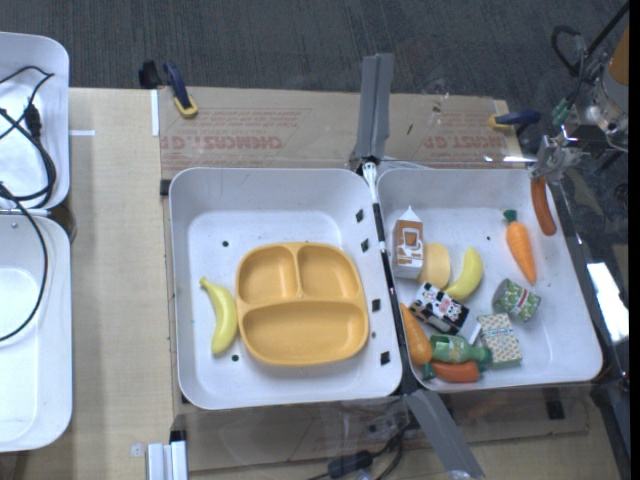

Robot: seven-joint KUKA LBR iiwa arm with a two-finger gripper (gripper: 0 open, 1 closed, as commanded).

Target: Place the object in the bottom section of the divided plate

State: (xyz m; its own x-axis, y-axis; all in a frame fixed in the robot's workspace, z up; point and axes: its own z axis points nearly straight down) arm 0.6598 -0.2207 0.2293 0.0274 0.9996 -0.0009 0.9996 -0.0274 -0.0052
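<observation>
Plainly the plate sits in the middle of the left bin so that it can be reached from above, with its big near section bare and turned toward the near edge of the worktop. We take the task's thing to be the sausage, which hangs or leans upright at the far right rim of the right bin, just under the gripper. We cannot tell whether the gripper is spread or closed, nor whether it truly has the sausage, since the two blur together there. If it does, the sausage stands well apart from the plate, and the way to it runs left over the raised rims where the two bins meet. Under that path lie a carrot, a carton and a banana, with a heap of small packets nearer. They would matter only to a low carry. In the left bin a second banana lies just beside the plate's left rim, clear of the near section, so we judge that it is no hindrance.
</observation>
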